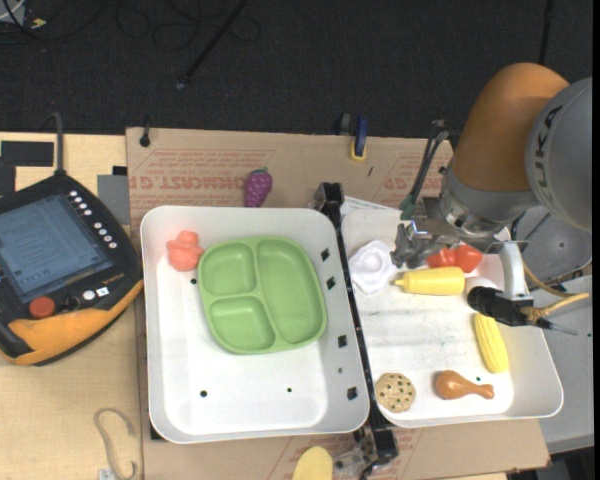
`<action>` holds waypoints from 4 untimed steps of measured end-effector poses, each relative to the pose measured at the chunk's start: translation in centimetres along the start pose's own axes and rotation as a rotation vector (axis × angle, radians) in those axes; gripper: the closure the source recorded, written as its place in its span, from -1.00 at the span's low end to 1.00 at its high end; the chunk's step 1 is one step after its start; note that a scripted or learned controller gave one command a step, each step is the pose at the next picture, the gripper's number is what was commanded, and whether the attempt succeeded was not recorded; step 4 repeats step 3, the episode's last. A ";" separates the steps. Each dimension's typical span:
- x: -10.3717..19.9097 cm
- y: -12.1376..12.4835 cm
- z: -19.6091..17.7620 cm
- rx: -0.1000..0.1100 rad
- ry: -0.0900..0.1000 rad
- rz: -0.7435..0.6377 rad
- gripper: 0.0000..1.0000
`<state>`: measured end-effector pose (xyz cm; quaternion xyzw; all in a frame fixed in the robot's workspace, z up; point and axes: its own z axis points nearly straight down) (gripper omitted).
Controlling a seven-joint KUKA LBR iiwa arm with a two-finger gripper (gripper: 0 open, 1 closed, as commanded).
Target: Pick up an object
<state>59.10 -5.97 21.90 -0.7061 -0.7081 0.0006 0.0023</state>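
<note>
My gripper (408, 250) hangs over the back of the right bin (540, 408). It is just above the gap between a white crumpled object (370, 266) and a yellow mustard bottle (432, 283). Right behind the bottle, partly under the wrist, lies a red toy vegetable (458, 259). A yellow corn cob (491, 342), a brown chicken drumstick (462, 385) and a round cookie (394, 392) lie further forward in the same bin. Nothing can be seen held in the gripper.
The left bin (180, 398) holds a green divided plate (260, 294) and a pink-orange toy (184, 251) at its back left corner. A purple toy (258, 186) lies on the cardboard behind the bins. A yellow object (313, 463) sits at the front edge. A teach pendant (50, 258) rests at left.
</note>
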 end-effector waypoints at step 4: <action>10.8 -2.1 0.1 0.001 -0.003 0.002 1.00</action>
